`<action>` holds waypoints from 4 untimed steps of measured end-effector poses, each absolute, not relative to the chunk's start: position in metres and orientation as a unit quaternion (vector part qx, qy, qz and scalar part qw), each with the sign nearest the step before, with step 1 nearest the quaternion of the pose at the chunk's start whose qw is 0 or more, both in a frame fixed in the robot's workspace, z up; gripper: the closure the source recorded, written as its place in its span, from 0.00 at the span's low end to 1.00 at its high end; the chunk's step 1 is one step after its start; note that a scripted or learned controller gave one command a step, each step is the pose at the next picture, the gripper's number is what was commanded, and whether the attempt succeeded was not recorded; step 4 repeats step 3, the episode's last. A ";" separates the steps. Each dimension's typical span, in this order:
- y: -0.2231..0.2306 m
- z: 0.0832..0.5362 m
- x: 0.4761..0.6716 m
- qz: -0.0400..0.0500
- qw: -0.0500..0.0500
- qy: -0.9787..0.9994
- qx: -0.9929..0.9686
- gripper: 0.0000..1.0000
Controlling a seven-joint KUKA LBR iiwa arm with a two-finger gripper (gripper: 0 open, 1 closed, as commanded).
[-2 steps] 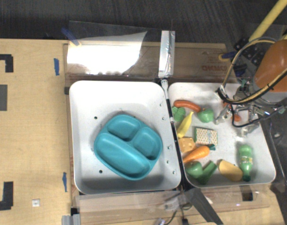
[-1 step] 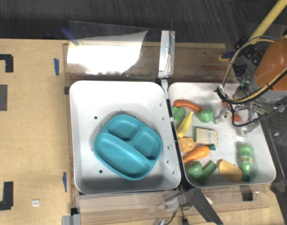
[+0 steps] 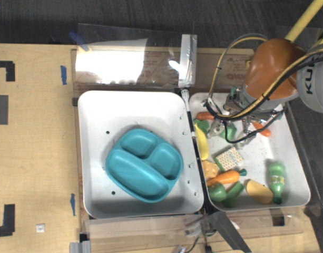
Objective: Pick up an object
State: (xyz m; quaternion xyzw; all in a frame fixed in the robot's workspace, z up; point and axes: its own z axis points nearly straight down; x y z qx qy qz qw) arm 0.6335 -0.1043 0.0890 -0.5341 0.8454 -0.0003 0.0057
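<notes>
The light brown bench (image 3: 29, 141) carries two shallow white plastic bins side by side. The left white bin (image 3: 93, 115) is the bigger one in the view, and a teal plastic plate with three compartments (image 3: 144, 164) lies in its middle, a little toward the near edge.

The grey arm with the orange band (image 3: 272, 67) comes in from the right and hangs over the far part of the right white bin (image 3: 295, 165). Yellow and black cables loop around its wrist. The two-finger gripper (image 3: 237, 128) points down into the far left part of this bin, above the bare white floor; cables and metal parts cover its tip, so how far it is open I cannot tell, and no toy is seen in it.

The toy foods lie mostly along the left wall and the near edge of the right bin. A yellow plastic banana (image 3: 202, 143) lies along the left wall. A green toy bottle (image 3: 276, 179) lies near the right near corner, and a tan pear-like piece (image 3: 258, 192) lies just beside it. An orange toy carrot (image 3: 223, 178) lies close to the near left corner, with a green pepper-like piece (image 3: 218, 193) touching it on the near side. A small pale checkered block (image 3: 229, 156), perhaps a cracker, lies just beside the banana, near the middle of the bin.
</notes>
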 end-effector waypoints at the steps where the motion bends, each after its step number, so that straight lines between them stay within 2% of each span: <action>1: -0.105 0.103 0.637 -0.003 0.011 0.847 -0.532 1.00; 2: -0.036 0.192 0.670 -0.003 0.008 0.823 -0.568 1.00; 3: -0.039 0.187 0.668 0.000 0.004 0.824 -0.566 0.00; 4: -0.039 0.187 0.668 0.000 0.004 0.824 -0.566 0.00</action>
